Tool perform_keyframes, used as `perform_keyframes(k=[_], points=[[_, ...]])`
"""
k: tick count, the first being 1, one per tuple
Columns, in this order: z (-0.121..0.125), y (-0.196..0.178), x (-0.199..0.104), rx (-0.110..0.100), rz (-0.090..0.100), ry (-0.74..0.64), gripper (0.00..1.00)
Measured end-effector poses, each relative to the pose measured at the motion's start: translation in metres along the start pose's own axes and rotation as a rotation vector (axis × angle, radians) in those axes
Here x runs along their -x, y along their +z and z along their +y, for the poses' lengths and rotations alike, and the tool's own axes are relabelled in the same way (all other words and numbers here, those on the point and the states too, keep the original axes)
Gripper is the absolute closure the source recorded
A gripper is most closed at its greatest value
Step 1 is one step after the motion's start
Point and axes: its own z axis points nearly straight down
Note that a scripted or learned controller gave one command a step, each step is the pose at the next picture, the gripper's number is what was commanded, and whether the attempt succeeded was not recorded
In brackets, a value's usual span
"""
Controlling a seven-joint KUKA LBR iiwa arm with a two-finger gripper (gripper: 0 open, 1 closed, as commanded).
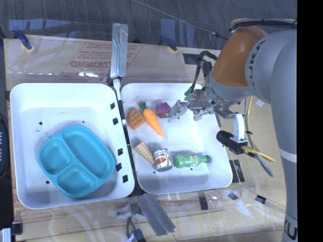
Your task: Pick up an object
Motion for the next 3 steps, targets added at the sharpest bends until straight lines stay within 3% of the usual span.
perform_keyframes(k=[1,2,3], points=[[0.019,0.108,-0.018,-0.008,0.001,0.000,0.00],[0.021,0.095,-0.017,-0.004,0.000,-0.003,1.00],[0.005,-0.052,-0.059,0.012,-0.002,-0.001,1.00]])
